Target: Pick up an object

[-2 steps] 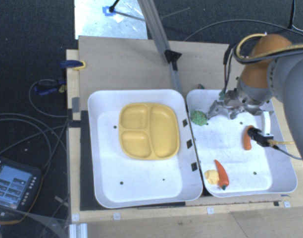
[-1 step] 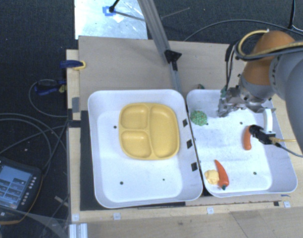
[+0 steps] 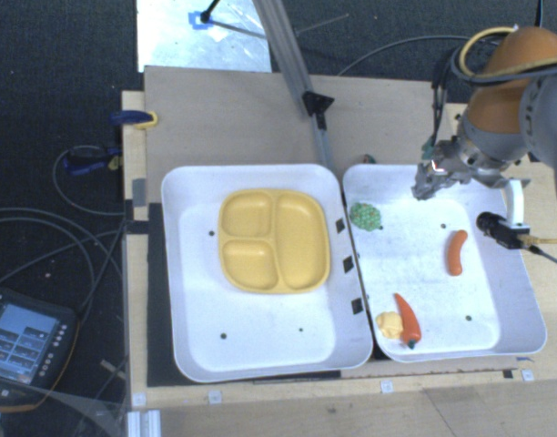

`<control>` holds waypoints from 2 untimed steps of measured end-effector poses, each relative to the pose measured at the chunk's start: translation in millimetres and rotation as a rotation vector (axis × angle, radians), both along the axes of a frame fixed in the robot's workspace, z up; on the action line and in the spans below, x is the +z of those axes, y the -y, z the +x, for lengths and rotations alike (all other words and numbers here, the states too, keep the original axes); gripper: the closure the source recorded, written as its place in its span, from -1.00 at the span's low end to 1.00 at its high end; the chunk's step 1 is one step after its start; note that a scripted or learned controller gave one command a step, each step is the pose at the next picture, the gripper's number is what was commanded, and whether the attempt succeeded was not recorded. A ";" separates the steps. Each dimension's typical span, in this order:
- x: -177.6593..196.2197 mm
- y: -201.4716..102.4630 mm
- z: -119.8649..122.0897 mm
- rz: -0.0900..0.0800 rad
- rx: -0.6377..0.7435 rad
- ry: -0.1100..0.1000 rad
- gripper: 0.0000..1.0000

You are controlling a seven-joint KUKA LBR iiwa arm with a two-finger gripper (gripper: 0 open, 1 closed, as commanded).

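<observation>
Likely target: green piece (image 3: 365, 215), small, knobbly, rounded, looks like toy broccoli. It lies loose on the floor of the right bin (image 3: 424, 276), upper left part, close to the wall shared with the other bin. Nothing touches it, so it is free to grab from above, though the near wall may crowd a tool coming down.

Tool (image 3: 428, 188) sits to the right of and slightly above the green piece in the frame, over the top strip of the right bin, near but apart from the piece. Open or shut: cannot tell, too small and dark at this angle. Nothing is seen in its grip. Judged as an approach or hover, pick not yet made.

Other candidates in the same bin:
- sausage (image 3: 455, 252), orange, smooth, short, lying lengthwise at centre right, below and right of the tool, about as close as the green piece.
- pepper (image 3: 407, 318), red-orange, tapered, lying flat at the lower left.
- yellow lump (image 3: 388, 323), touching or just beside the pepper; that pair would be the harder pick.

All are spread out, presumably scattered for random grasp tries.

Arm (image 3: 511, 107) enters from the upper right of the frame. Left bin (image 3: 197, 335) holds a yellow plate (image 3: 271, 240) with three sections, flat and centred. Both bins sit on the brown worktop (image 3: 224, 116).
</observation>
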State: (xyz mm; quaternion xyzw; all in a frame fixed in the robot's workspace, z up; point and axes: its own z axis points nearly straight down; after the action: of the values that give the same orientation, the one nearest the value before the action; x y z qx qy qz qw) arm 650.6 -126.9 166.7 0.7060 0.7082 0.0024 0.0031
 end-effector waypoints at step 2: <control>98.9 -4.7 9.4 0.000 0.005 -0.002 1.00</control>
State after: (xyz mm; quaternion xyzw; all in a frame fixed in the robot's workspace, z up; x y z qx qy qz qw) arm 659.9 -122.2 265.6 0.7043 0.7099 0.0020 0.0024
